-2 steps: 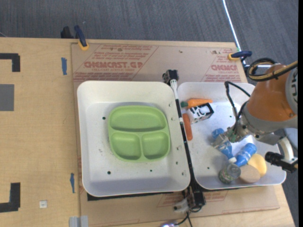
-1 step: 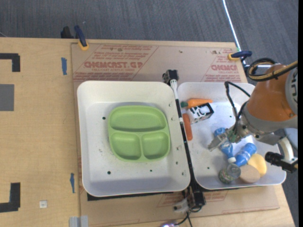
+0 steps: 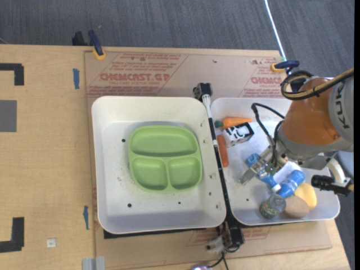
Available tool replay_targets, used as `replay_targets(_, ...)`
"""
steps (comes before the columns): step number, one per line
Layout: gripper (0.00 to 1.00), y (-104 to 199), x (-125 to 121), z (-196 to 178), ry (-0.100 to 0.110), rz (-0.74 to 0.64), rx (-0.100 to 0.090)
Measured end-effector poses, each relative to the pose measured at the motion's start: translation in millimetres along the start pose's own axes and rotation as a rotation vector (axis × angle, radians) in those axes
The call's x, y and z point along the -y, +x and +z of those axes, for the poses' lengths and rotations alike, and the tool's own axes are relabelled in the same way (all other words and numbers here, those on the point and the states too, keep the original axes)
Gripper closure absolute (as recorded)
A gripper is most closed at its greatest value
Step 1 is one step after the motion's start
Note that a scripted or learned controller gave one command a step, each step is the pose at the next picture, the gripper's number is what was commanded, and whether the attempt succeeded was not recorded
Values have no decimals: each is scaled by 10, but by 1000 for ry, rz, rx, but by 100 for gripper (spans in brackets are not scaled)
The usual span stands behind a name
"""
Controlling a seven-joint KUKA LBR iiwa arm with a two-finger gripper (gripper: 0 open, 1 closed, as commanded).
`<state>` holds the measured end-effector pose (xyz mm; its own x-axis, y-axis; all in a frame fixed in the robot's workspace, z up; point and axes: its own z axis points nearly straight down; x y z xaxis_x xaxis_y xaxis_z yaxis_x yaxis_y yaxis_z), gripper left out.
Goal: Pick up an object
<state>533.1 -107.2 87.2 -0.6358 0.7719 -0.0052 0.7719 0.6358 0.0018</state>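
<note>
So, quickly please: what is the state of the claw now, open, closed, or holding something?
Claw: cannot be told; it is low in the shallow white right bin, among the objects.

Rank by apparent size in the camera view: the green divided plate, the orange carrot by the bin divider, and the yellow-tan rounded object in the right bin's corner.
1. green divided plate
2. yellow-tan rounded object, partly hidden
3. orange carrot, thin; close to 2, so unsure

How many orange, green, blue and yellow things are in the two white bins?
Orange: 2, a carrot-like stick and an orange wedge
Green: 1, a three-part plastic plate
Blue: 2, a clip and a bottle
Yellow: 1, a rounded lump
Total: 6
</note>
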Motion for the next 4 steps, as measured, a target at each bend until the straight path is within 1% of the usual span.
replay_targets(1,0,49,-51,-2,-2,-179,2)
replay_targets(2,0,-209,-162,3,-3,-281,0)
replay_targets(3,0,-124,-362,0,-4,-475,4)
replay_targets(4,0,-332,-553,5,-2,-718,-1)
